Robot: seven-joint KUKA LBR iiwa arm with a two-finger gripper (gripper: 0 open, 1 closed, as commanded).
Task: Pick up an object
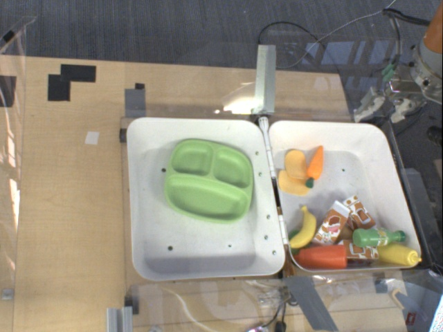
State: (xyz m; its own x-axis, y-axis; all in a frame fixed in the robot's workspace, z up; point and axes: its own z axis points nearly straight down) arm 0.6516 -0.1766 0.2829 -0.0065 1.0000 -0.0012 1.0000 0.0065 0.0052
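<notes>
nothing looks picked up yet: every object lies in the bins, so the whole grasp is left to do.

nearest the camera, along the front edge of the right bin, a cluster lies packed together: a red-orange piece at the front, a banana just to its left, a green bottle and a yellow bottle toward the right corner, and small brown-and-white cartons between them (several touching, which i judge makes a clean grip harder). further back in that bin, well apart from the cluster, a carrot rests against a yellow-orange piece. the left bin bears a green divided plate.

farthest back, at the upper right, the gripper hangs outside the right bin's back corner, above bench level and not over any object; whether its jaws are apart or together i cannot tell. the arm's orange band shows at the edge above it.
</notes>
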